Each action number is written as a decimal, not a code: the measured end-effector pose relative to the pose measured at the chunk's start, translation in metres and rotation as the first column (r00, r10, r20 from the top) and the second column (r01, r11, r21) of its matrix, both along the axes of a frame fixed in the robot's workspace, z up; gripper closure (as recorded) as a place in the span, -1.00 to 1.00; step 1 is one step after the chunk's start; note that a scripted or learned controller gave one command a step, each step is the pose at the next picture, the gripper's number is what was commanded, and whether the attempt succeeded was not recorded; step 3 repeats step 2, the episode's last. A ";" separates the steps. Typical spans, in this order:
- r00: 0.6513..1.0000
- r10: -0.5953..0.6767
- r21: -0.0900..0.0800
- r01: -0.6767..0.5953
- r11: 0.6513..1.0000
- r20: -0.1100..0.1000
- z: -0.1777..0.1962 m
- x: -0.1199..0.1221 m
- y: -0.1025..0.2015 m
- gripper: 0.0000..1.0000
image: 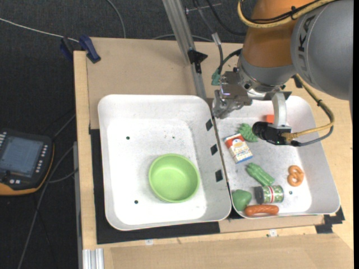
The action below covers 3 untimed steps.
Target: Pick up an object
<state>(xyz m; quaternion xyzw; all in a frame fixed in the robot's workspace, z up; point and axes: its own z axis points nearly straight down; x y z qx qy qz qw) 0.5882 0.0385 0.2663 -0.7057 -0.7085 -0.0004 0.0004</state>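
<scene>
— Gripper (pixel 224 102)? 
— Above the right bin's (pixel 322 167) far-left corner; its state cannot be judged.
— Nearest object?
— Small carton (pixel 239 148), lying mid-bin, long axis running toward the bin's near-right corner.

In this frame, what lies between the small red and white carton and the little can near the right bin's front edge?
In the camera view, a green cucumber-like toy lies between the carton and the can, slanting across the right bin's floor.
</scene>
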 end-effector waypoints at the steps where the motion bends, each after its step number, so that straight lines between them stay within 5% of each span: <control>1: 1.000 0.000 0.000 0.000 1.000 0.000 -0.004 -0.015 0.045 1.00; 2: 1.000 -0.003 -0.001 0.003 1.000 0.000 -0.004 -0.015 0.043 -1.00; 3: 1.000 -0.003 -0.001 0.003 1.000 0.000 -0.004 -0.015 0.043 -1.00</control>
